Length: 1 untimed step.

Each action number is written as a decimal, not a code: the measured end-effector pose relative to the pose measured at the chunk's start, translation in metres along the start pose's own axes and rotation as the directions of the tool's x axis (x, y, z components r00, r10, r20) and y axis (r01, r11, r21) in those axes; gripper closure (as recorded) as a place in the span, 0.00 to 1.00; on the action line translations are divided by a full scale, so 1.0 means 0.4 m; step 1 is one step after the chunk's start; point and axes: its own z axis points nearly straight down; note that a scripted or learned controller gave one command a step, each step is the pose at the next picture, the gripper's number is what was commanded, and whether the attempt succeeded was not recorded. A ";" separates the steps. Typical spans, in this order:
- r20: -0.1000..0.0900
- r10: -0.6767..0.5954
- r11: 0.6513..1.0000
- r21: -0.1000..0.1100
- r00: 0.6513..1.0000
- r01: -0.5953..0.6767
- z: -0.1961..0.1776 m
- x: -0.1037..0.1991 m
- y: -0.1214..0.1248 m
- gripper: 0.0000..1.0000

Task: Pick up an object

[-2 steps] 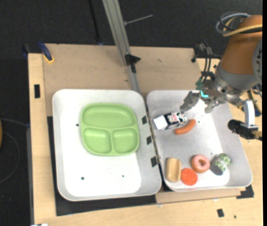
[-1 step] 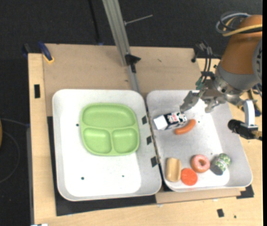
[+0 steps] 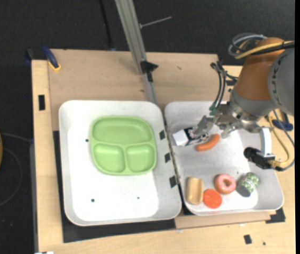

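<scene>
The gripper (image 3: 198,135) hangs low in the right bin (image 3: 192,112), its opening impossible to tell, with the sausage (image 3: 208,143) touching or just beside its tip, so the reach-to-grasp step seems in hand and next calls for closing squarely on it.

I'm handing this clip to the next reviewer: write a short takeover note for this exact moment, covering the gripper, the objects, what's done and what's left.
Gripper: low in the right white bin, at its upper left part, next to the orange sausage-shaped toy. Nothing is visibly held between the fingers.
Objects: along the bin's near edge lie a tan cylinder, a red-orange round piece, a pink ring doughnut and a green and white speckled ball. A green three-compartment plate sits in the left white bin.
Done: approach to the sausage toy.
Left: secure a grasp and lift.
</scene>
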 end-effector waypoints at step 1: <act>0.001 0.001 1.000 -0.002 1.000 -0.001 0.140 -0.028 -0.003 0.00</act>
